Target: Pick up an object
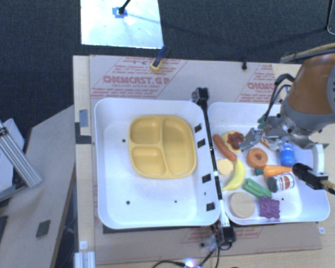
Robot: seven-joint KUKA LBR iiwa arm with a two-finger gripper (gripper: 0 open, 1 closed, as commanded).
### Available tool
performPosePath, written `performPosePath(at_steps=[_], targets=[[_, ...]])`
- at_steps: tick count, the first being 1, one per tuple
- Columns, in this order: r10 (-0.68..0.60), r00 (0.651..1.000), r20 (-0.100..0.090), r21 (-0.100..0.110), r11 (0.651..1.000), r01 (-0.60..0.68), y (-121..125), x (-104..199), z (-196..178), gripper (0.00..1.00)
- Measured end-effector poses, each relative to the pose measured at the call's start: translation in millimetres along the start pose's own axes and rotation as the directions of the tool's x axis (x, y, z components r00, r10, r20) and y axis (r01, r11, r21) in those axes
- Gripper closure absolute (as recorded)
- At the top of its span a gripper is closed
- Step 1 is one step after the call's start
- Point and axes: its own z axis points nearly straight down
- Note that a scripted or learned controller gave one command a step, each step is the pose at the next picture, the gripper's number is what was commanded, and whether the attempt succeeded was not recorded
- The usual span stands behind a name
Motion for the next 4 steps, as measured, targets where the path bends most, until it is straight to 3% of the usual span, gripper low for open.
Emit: performPosePath(at_steps=[1,2,3,4], targets=[[-0.002,1.000,0.002,-0.013,1.000,0.002,3,0,-6,0.00],[-0.001,1.000,0.001,-0.008,1.000,0.001,12,0,52,0.00],[0.000,1.000,0.004,-0.022,1.000,0.000,15,0,81,0.00],[0.000,1.000,0.005,-0.022,1.000,0.000,15,-1,72,1.00]])
